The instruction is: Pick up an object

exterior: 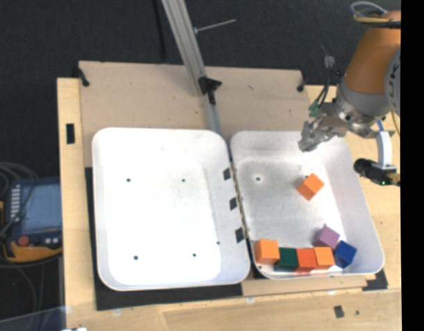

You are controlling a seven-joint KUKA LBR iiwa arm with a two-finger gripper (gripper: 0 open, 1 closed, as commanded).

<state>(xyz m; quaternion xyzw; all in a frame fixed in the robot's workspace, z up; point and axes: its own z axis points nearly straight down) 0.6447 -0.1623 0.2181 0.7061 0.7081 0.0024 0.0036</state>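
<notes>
Hovering over the right bin's far edge, the hand, grip state impossible to tell, should descend squarely over the lone orange cube.

The gripper hangs over the right bin's far edge; a lone block lies just nearer, others along the near wall.

No readable text, labels, brands, numbers or signs anywhere in camera view. Blocks plain-faced, unmarked. Bins plain white, dark specks only, no lettering. Handheld unit at left edge has screen and buttons, too small and blurred to read. Bench bare board, unprinted.
</notes>
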